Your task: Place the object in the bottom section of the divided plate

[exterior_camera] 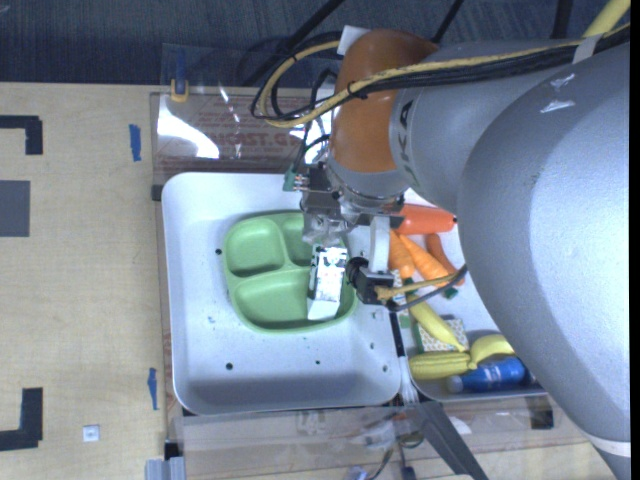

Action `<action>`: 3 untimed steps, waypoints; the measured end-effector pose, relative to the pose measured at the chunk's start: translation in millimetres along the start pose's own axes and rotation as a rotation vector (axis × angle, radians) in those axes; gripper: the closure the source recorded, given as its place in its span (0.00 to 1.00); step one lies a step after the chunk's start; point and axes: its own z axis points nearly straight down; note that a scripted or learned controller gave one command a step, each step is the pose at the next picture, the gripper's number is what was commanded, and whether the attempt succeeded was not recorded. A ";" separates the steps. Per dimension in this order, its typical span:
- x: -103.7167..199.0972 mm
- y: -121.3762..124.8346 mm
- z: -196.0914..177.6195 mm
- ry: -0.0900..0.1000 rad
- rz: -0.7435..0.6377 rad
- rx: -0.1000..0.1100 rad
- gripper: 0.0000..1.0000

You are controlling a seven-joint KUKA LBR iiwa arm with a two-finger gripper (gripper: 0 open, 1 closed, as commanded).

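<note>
1. Light wooden bench top (80, 298), spanning the left half of the view.
2. Black angular markings (28, 133) and a dark grey square (14, 208) near its left edge.
3. Blue tape strips (134, 141) beside the bin area.
4. Dark blue-grey carpeted floor (120, 18) beyond the bench.
5. Clear plastic sheet (215, 118) catching bright glare.

Wooden bench (80, 298); two white bins (200, 268) side by side
</note>
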 end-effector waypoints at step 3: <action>-24.7 0.6 23.5 0.003 -0.090 0.005 1.00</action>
